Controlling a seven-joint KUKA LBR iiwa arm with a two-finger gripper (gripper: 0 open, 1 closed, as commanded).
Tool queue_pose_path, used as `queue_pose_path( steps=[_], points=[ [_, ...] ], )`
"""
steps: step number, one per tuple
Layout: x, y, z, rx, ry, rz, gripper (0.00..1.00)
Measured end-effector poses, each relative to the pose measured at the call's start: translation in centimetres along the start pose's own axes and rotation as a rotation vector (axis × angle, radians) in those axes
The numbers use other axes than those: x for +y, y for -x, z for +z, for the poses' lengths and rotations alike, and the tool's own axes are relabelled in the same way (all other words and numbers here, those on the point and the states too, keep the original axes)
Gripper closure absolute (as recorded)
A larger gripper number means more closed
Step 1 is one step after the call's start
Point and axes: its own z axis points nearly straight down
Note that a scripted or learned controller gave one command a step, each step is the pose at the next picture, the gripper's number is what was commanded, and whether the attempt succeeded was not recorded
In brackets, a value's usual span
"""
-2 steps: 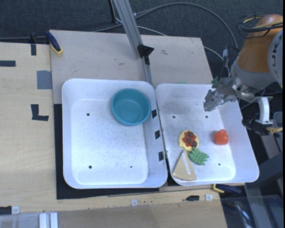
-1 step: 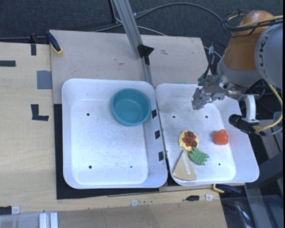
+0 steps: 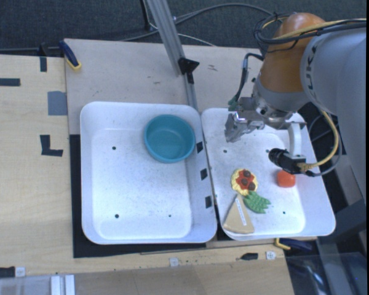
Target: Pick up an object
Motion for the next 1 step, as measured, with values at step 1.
queue_pose_path(
  steps=[1],
  points=[
    [-0.69, -4.41, -0.61, 0.0, 0.001, 0.002, 1.0]
  ],
)
